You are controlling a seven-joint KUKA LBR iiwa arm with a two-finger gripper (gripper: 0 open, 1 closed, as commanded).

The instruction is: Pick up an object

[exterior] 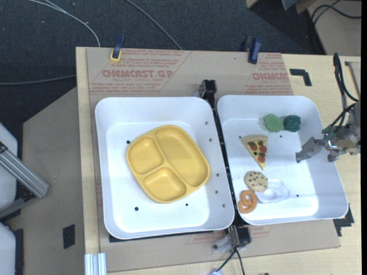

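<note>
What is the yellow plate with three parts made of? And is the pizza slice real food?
The yellow plate looks like moulded plastic: one even colour, smooth rounded dividers, a soft sheen. The pizza slice seems to be a toy, probably plastic or rubber, since its colours are flat and its edges tidy. It is too small here to tell which.

"CHEMCAST GP" printed on bench sheet [137, 73]

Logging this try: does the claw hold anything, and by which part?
Nothing is held: the claw hangs over bare bin floor, apart from the pizza slice.
</note>
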